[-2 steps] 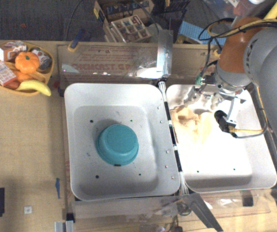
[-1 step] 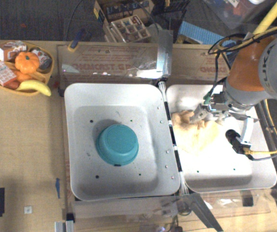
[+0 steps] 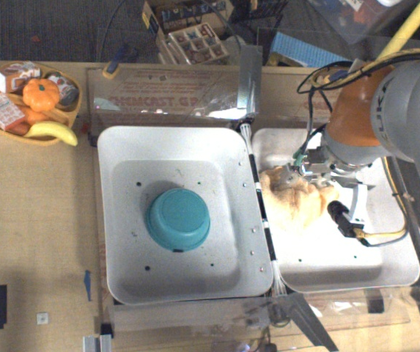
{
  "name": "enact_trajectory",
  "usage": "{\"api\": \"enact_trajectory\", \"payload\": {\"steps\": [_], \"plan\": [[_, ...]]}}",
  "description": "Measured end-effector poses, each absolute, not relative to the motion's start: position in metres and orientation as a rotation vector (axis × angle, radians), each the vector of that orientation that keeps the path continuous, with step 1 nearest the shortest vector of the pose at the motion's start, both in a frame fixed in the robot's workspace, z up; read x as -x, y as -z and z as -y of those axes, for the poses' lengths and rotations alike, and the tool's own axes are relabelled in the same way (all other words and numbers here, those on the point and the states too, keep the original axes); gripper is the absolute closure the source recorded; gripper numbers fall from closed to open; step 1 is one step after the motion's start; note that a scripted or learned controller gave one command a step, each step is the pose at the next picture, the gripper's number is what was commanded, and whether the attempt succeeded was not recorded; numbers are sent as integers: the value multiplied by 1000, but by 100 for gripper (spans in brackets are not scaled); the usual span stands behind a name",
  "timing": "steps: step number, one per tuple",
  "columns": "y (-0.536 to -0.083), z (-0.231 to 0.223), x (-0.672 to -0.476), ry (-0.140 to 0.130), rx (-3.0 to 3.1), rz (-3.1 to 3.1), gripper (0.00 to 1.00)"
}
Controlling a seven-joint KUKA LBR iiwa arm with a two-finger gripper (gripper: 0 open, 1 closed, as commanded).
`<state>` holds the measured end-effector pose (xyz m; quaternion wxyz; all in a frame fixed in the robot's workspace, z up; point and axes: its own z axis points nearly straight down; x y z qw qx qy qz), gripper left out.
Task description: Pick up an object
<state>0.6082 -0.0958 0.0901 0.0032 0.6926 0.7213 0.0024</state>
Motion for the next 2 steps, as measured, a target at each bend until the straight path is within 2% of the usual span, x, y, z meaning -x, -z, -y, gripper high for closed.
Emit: {"api": "enact_trajectory", "payload": {"steps": [1,2], "plan": [[-101,97,-609,-16,-2175,-2254,100],[-201,84,-655,-1,-1848,-2536,100]]}}
